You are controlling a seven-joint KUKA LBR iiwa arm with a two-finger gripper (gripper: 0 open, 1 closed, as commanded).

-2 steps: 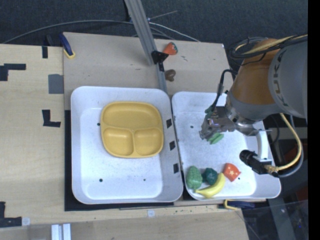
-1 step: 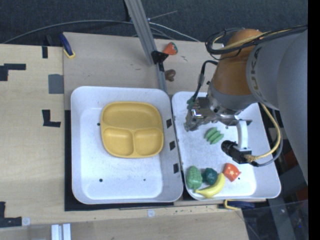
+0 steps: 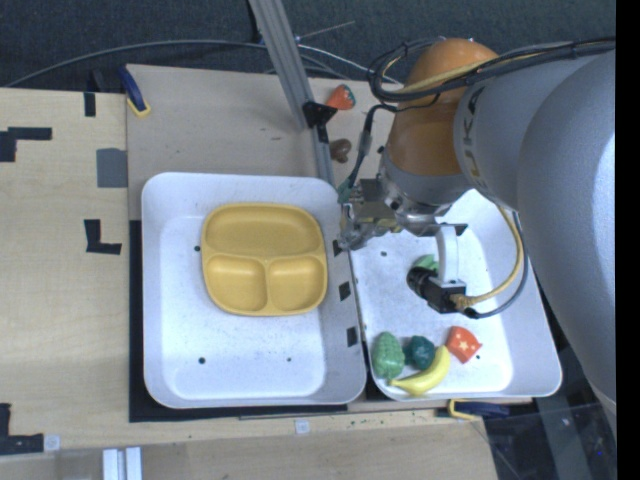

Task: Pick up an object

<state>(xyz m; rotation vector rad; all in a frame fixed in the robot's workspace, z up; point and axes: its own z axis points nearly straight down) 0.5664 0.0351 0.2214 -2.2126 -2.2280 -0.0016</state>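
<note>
My gripper point(image 3: 352, 230) hangs low over the upper left corner of the right bin point(image 3: 505, 363), close to the wall between the two bins. Nothing is visibly held in it. At that bin's front edge lie a green knobbly toy point(image 3: 387, 353), a dark teal ball point(image 3: 420, 351), a yellow banana point(image 3: 428, 376) and a red-orange toy point(image 3: 462, 344). A small green thing point(image 3: 427, 263) peeks out from under the wrist, mostly hidden. A yellow divided plate point(image 3: 265, 258) rests in the left bin point(image 3: 160, 298).
The grey arm with its orange band point(image 3: 440, 98) covers the right bin's upper right part. A slanted metal pole point(image 3: 288, 68) rises behind the bins. On the bench behind lie an orange toy point(image 3: 342, 96) and a small brown piece point(image 3: 341, 150).
</note>
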